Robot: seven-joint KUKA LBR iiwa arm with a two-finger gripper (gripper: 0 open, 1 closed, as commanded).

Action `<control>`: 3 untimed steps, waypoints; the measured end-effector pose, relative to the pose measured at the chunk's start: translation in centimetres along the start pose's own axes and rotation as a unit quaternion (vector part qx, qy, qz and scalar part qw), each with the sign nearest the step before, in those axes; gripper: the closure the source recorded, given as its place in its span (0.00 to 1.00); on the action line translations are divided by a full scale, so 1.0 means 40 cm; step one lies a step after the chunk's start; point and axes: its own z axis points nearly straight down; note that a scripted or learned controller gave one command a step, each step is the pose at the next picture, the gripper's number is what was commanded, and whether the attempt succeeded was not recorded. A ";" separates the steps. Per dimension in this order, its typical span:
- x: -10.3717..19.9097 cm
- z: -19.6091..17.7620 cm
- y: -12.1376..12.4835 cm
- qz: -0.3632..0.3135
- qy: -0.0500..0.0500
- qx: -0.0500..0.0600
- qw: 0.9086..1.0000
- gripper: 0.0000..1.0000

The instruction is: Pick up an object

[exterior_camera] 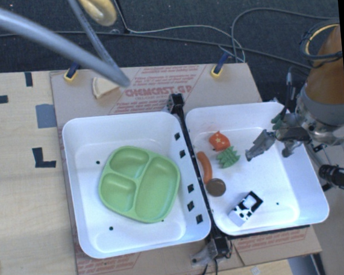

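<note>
The right bin (300,212) holds a red tomato-like toy (219,140), a small green leafy toy (228,157), an orange sausage-shaped toy (205,165), a brown round piece (216,187) and a white block with black spots (246,208). My gripper (271,145) hangs over the right part of that bin, to the right of the green toy and apart from it. Its grey fingers (257,145) are spread, and nothing sits between them.
The left bin (81,173) holds a green sectioned plate (140,183). A black divider (189,162) with clips joins the two bins. Cables run across the dark floor behind the bench, and a grey pole crosses the top left.
</note>
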 end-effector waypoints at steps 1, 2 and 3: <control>0.001 -0.014 0.005 -0.002 -0.001 -0.005 1.000 0.00; 0.006 0.142 0.019 -0.002 0.000 -0.002 1.000 0.00; 0.020 0.301 0.020 -0.002 0.000 -0.002 1.000 0.00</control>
